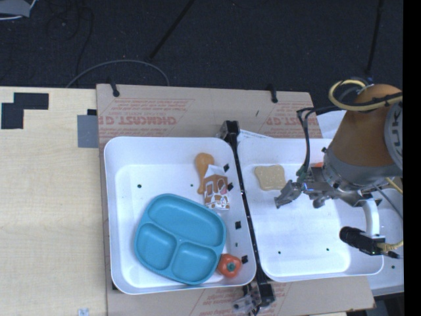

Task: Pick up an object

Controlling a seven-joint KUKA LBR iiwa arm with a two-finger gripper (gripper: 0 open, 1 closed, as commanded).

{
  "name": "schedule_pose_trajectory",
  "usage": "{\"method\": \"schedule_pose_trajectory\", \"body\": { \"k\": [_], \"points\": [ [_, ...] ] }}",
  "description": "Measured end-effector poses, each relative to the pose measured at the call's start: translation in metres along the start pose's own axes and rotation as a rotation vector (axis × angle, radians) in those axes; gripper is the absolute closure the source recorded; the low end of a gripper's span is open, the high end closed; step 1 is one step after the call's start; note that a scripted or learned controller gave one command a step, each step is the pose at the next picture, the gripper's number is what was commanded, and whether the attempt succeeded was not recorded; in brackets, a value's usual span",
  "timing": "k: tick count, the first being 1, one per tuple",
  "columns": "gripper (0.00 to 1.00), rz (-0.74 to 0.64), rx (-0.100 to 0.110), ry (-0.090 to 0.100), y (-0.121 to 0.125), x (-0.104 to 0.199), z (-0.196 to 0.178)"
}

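One pale tan bread slice (270, 176) lies flat beside the open, empty gripper (304, 197).

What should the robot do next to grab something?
Probably slide a bit left and lower onto the tan bread slice. The gripper hangs over the right bin just beside it, holding nothing, and that slice is the nearest thing.

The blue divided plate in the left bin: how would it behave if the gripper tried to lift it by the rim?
The blue divided plate looks rigid, probably light plastic. Being wide and shallow, it would likely tilt when lifted by one edge. Its smooth rim may slip.
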State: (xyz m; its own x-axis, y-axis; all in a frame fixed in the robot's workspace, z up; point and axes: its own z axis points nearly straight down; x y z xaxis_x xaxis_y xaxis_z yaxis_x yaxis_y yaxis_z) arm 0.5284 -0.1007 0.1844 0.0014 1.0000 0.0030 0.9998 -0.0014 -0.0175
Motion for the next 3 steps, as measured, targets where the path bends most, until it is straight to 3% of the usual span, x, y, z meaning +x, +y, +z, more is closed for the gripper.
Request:
{"method": "schedule_pose_trajectory", "body": {
  "k": [1, 3],
  "points": [
    [0.0, -0.002, -0.013, -0.002, 0.003, 0.0, -0.007],
    [0.0, -0.001, -0.013, -0.002, -0.007, 0.004, 0.099]
  ]
}}
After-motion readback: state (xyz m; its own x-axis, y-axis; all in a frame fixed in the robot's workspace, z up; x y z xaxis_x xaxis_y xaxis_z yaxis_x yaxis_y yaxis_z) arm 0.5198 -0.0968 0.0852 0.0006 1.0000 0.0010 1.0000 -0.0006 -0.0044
